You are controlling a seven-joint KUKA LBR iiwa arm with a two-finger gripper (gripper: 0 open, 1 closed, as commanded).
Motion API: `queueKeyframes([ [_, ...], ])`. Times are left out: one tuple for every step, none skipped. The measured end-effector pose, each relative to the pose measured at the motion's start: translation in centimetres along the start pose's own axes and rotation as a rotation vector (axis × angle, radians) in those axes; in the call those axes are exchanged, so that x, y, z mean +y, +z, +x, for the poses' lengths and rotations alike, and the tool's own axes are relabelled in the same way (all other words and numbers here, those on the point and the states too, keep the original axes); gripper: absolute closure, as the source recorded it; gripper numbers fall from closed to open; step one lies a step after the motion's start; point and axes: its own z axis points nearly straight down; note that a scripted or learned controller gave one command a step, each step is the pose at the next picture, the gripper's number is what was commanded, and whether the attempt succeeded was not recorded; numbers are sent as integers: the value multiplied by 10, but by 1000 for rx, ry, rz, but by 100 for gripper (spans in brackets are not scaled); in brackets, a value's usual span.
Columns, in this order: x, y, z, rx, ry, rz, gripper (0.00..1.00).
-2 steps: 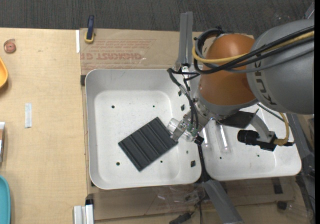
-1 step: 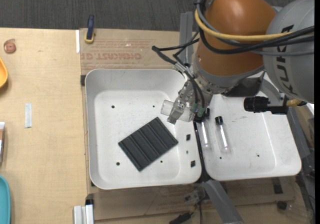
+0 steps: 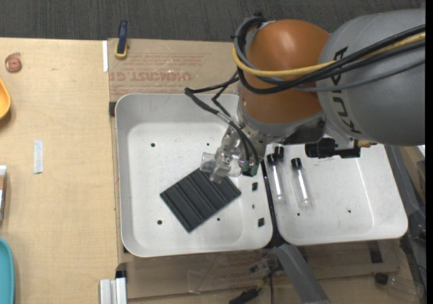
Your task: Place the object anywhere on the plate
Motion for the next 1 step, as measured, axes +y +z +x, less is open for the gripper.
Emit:
queueKeyframes([
  [-13,-121,5,-3,-97,-1,100],
])
